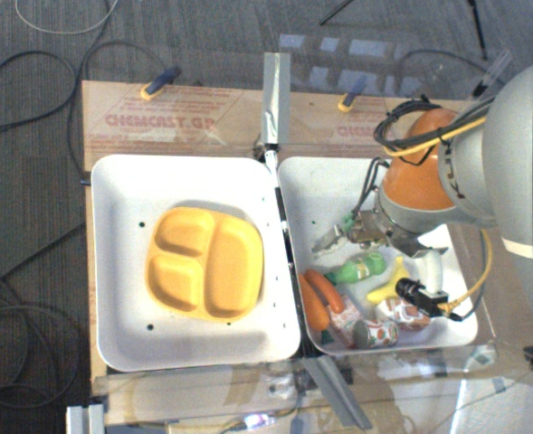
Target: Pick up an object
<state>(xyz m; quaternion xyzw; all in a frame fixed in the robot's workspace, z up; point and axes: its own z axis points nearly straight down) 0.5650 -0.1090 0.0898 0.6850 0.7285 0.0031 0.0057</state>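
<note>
The hand [338, 235], fingers spread and holding nothing, hovers at about ten o'clock from the green bottle [360, 268] in the right bin [295, 188]; crowding carrots [320, 298] could spoil a pinch.

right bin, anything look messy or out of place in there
Nothing looks spilled or broken. The right bin has its toys heaped in the near corner: an orange carrot, a green bottle and a yellow piece lie tilted against each other. The yellow tray sits flat in the left bin.
</note>
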